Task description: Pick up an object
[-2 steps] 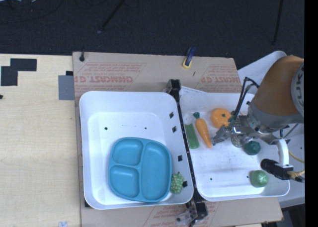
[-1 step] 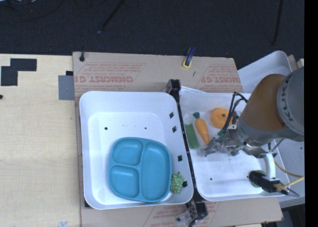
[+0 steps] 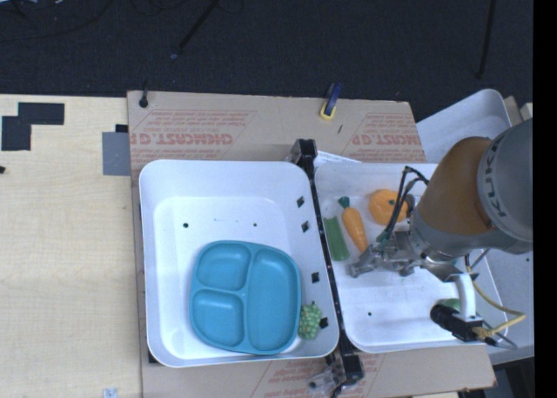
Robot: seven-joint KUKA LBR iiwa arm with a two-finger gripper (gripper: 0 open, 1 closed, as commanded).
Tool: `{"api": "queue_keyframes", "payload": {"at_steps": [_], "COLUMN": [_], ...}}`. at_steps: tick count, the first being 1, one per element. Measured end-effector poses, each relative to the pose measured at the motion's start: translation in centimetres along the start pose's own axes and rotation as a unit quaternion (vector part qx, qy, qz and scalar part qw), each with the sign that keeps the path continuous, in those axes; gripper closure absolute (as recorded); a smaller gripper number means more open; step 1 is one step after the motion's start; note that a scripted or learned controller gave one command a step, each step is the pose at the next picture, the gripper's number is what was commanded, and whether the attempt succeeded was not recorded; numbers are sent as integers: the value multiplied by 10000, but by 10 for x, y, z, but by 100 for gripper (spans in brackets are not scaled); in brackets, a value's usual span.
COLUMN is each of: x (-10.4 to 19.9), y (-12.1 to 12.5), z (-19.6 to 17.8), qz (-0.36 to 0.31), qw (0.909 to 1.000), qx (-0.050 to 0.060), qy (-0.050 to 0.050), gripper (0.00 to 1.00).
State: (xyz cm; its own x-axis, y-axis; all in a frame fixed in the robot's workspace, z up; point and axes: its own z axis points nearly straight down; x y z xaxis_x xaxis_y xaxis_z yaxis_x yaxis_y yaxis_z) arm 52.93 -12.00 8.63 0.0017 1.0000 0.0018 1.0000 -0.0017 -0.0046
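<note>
Fingers (image 3: 364, 266) hang low over the floor of the right bin (image 3: 392, 327), their tips a little apart with nothing between them. Just above them lies a toy carrot (image 3: 353, 227), with a green strip-shaped piece (image 3: 336, 238) beside it and an orange round fruit (image 3: 386, 205) further up-right. Left of the fingers, the other bin (image 3: 174, 192) carries a blue divided plate (image 3: 244, 296) and a green grape bunch (image 3: 309, 321).

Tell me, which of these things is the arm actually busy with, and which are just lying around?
Likely part of the job, all in the right bin:
gripper
toy carrot
green stick
orange fruit

Just lying about:
blue divided plate in the left bin
green grapes beside the plate
cardboard sheet under both bins
</note>
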Motion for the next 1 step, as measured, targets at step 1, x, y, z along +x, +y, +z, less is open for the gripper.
{"api": "queue_keyframes", "payload": {"at_steps": [1], "x": [-2], "y": [0], "z": [-11], "qz": [36], "qw": [10000], "qx": [-5], "qy": [1], "gripper": [100]}}
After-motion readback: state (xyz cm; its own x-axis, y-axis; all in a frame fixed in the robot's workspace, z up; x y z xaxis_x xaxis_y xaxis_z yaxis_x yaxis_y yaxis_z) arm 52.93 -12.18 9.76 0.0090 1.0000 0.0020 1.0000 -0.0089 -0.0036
